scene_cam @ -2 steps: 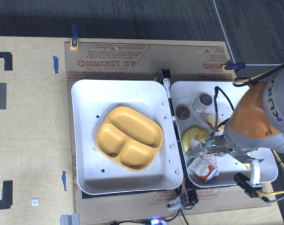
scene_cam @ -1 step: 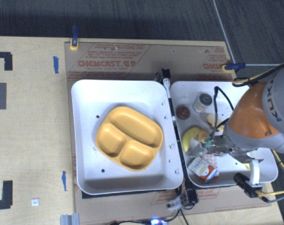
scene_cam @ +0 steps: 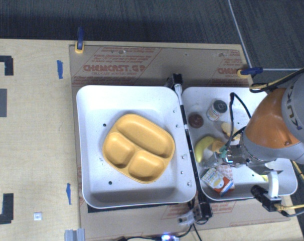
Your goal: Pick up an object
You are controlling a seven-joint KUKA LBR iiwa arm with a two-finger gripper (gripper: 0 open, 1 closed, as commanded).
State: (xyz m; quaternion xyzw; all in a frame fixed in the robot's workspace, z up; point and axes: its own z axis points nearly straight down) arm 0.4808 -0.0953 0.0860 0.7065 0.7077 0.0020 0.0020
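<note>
Fingers (scene_cam: 223,153) between yellow object (scene_cam: 204,148), packet (scene_cam: 220,179)

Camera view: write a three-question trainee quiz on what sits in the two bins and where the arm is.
1. True or false: the yellow tray lies in the left bin.
2. Which bin is the arm over? A) left B) right
3. Fill in: the yellow tray has ___ compartments.

Key: 1 true. 2 B; the arm reaches over the right bin, among a small jar, a brown disc, a yellow item and a red-and-white packet. 3 three.
</note>
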